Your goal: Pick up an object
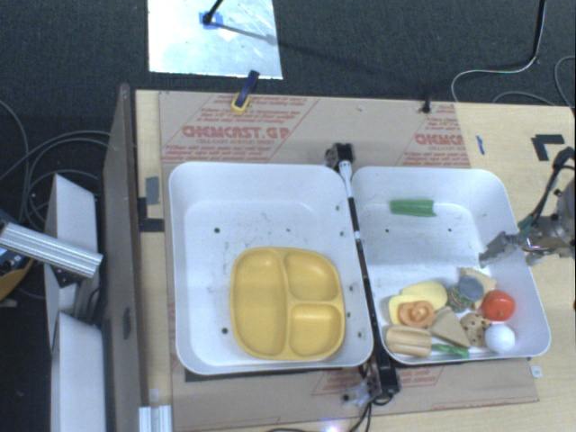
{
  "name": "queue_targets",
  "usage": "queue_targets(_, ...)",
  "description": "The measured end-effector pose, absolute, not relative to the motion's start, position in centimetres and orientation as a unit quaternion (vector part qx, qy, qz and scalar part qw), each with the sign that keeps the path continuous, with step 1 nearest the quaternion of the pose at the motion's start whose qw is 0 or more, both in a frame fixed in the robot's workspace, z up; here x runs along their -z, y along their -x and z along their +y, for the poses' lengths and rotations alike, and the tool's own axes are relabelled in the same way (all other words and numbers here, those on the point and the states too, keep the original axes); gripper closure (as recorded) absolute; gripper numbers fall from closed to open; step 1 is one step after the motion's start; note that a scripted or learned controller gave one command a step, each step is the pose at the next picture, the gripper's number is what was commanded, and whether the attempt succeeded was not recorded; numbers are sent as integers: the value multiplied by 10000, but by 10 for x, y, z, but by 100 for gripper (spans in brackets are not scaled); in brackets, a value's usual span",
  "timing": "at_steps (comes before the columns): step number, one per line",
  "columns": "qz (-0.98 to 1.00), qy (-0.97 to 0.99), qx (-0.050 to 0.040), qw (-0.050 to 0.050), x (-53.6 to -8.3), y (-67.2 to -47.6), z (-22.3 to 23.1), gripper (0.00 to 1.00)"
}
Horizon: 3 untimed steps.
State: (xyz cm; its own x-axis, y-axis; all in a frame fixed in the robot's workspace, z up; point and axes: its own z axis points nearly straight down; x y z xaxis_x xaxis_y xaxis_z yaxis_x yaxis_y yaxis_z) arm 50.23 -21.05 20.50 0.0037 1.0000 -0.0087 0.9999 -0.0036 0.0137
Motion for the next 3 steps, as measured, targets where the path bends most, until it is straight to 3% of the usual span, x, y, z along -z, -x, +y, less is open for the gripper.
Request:
queue_targets(1,7099,-7043,-10,13,-122,-574,-188,0)
queue_targets(2,7059,-7083,9,-6,-97,-506,-208,0)
queue_targets(3,7077,-7065,-10,31,-109,-510,-207,100)
